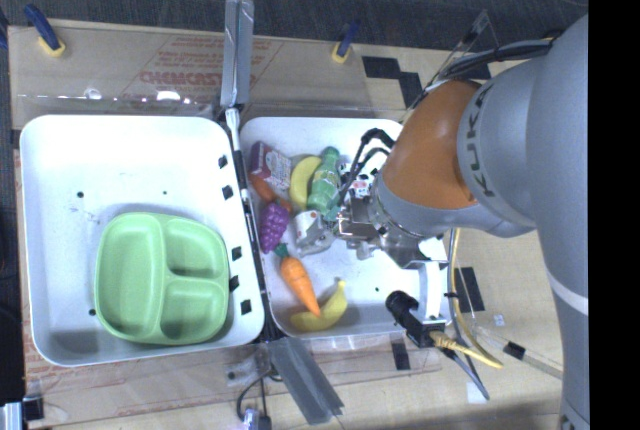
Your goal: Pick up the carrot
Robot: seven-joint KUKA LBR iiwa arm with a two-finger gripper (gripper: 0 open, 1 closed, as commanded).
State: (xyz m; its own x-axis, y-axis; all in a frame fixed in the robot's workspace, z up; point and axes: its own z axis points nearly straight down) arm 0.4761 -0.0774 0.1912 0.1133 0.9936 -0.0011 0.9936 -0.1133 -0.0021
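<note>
The arm [500,158] reaches in from the right over the right bin [300,126], its orange band above the wrist covering much of that bin's right half. The hand [318,230] is low in the bin's middle, beside a small grey-white item, but whether it is spread or pinching anything cannot be told from this angle. The carrot [298,282] lies on the bin floor just below and left of the hand, orange with a green top, tilted with its tip toward the lower right; it looks free of the hand. Its tip touches or overlaps a banana [322,310] that curves along the bin's lower edge. Above the carrot sits a purple bunch of grapes [273,223], near the divider between the bins. Farther up are a second banana [303,178] and a green bottle [324,184] side by side, with a dark red packet [262,164] to their left. The left bin [60,148] holds a green divided plate [162,276] in its lower half. Both bins rest on the surface [380,78].
</note>
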